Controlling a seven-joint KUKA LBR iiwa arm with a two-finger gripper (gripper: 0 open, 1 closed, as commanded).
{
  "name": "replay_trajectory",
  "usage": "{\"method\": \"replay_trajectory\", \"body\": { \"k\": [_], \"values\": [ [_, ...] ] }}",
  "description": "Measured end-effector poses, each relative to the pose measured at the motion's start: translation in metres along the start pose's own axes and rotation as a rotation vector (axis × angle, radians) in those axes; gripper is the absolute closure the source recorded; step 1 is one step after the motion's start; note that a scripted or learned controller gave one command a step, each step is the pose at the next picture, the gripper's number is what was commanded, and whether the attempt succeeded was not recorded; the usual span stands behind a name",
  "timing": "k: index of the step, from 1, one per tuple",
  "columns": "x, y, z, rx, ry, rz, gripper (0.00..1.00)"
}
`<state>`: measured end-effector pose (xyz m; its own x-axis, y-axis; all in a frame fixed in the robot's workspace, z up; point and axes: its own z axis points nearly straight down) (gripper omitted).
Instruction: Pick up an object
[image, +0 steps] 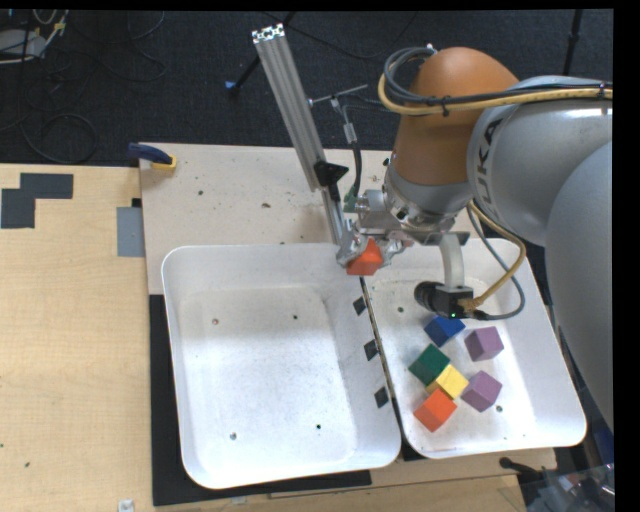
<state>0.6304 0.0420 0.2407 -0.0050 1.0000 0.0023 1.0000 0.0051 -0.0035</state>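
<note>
Looking down on the bench from the fixed camera, the grey arm (540, 170) with its orange band (455, 95) reaches in from the right and hangs over the far end of the divide between the two white bins. Its gripper (366, 252) sits low there, and an orange-red block (365, 259) shows right at the fingertips, lifted above the rims of the bins; the fingers look closed in on it from either side, though the wrist hides much of them, so how tight the hold is cannot be made out.

The left bin (200, 300) lies beneath and to the left of the held block. The right bin (545, 400) holds a cluster of blocks towards its near end: a blue block (443, 329) furthest from the camera, a purple block (484, 343) just right of it, a green block (430, 364) below the blue one, a yellow block (451, 381) touching the green, a second purple block (481, 390) beside the yellow, and an orange block (435, 409) nearest the front. A slanted metal bar (300, 130) with a checkered tip rises behind the gripper from the bench (230, 200)
</note>
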Motion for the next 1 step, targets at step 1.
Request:
{"method": "replay_trajectory", "body": {
  "k": [1],
  "values": [
    [0.0445, -0.0045, 0.0126, 0.003, -0.002, 0.002, 1.00]
  ]
}}
